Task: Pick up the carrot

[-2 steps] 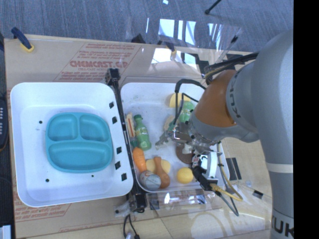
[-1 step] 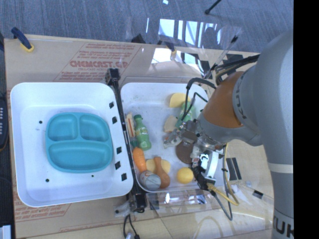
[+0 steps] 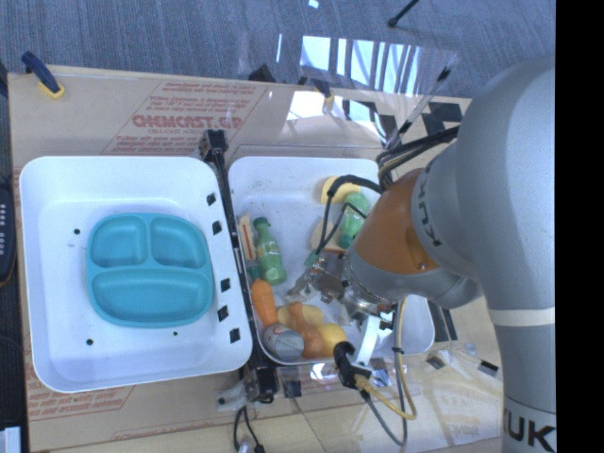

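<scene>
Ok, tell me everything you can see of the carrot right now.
The carrot is a short orange piece, smooth and plastic-looking, lying flat in the right bin near its left wall. It points roughly away from the camera, just below the green bottle, its near end against the pile of toy food. The claw is beside it, not on it.

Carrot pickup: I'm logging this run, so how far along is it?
Done: the arm has reached over the right bin. In hand: nothing that I can confirm; the pincer sits among the items, beside the carrot. Left: the carrot lies on the bin floor, apparently ungrasped, so grasping and lifting remain.
</scene>
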`<state>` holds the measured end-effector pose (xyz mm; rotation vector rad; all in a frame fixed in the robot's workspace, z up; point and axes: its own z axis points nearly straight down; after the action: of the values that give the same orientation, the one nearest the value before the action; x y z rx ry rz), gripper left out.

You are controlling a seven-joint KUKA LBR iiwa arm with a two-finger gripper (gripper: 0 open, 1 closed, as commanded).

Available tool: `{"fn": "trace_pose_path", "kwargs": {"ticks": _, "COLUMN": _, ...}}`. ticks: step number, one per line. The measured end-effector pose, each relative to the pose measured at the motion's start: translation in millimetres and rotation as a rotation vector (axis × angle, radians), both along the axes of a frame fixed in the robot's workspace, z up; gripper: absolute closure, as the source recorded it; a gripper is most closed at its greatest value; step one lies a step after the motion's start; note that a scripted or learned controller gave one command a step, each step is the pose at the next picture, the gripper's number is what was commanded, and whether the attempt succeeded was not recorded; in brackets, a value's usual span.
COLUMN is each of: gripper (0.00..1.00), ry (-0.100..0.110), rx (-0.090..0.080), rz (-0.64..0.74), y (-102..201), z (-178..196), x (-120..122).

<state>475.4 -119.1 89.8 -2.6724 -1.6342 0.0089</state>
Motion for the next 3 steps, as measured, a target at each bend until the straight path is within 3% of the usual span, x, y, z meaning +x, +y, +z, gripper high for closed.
{"fn": "trace_pose_path", "kwargs": {"ticks": 1, "gripper": 0.0, "ry": 0.0, "rx": -0.003, "rz": -0.026, "y": 27.6, "z": 1.0, "x": 0.5}}
{"fn": "trace_pose_path", "kwargs": {"ticks": 2, "gripper": 1.0, "ry": 0.005, "rx": 0.001, "rz": -0.02, "y": 27.7, "z": 10.0, "x": 0.4}}
{"fn": "trace_pose_path", "kwargs": {"ticks": 3, "gripper": 0.0, "ry": 0.0, "rx": -0.003, "rz": -0.019, "y": 26.9, "z": 11.2, "x": 1.8}}
